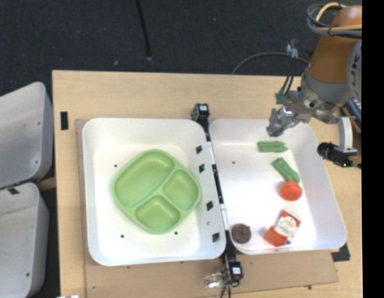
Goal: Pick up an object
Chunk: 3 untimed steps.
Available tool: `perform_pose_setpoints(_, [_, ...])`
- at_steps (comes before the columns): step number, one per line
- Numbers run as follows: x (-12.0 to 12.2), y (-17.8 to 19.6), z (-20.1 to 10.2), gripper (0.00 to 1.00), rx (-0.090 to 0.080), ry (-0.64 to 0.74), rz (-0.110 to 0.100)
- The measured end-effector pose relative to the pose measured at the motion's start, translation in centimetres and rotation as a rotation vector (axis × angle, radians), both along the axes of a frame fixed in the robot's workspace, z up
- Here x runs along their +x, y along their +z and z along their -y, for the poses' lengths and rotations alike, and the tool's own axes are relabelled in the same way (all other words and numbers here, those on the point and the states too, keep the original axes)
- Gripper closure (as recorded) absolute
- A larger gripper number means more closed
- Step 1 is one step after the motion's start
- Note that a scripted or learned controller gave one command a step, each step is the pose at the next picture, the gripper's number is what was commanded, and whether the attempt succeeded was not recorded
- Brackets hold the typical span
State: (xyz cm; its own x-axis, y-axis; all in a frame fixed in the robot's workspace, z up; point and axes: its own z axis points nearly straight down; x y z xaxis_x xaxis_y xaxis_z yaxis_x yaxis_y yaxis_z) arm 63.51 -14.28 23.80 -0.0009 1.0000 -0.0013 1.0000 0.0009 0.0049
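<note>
Pale wooden bench (136, 95), glossy white bins (92, 166)

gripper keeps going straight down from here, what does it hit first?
Most likely bare floor of the right white bin, just above the flat green piece. The gripper hovers near it, but depth is unclear, so it might clip that piece.

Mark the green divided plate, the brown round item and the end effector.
green divided plate (156, 191): camera view, middle ridge between compartments.
brown round item (241, 233): camera view, centre of its top.
end effector (277, 127): camera view, at its fingertips.
</note>
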Motion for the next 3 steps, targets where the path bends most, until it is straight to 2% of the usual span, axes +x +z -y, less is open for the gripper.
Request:
perform_pose_setpoints(1, [-1.6, 1.0, -4.3, 1.00, 0.002, 0.005, -0.004])
perform_pose_setpoints(3, [-6.3, 0.4, -13.8, 1.00, 0.003, 0.006, -0.006])
